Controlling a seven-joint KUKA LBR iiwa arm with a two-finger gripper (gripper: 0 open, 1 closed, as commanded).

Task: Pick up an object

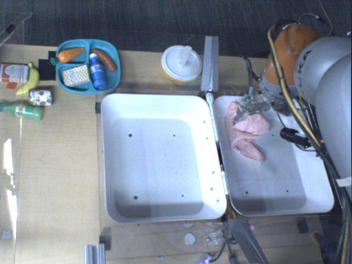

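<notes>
Pale wood counter (55,164) runs under two shallow white bins set side by side, with dark carpet beyond its far edge. My pincer (248,104) hangs low over the far left corner of the right bin (286,194), and I cannot tell from this angle how it is set. Above it my arm rises to the orange band (287,47) and the bulky grey links at the right, with yellow and black cables looping down beside them.

Just beneath and in front of my pincer lies a soft pink object (247,133), crumpled and lumpy like a cloth or plush thing, stretching toward the middle of the right bin. Its far end lies at my pincer's tip.

Next over is the left bin (159,202). Behind the bins stands a white lidded cup (181,64). Farther left sit a blue divided tray (88,66) of toy food, a banana (28,80), a small can (40,97) and a green bottle (22,111).
</notes>
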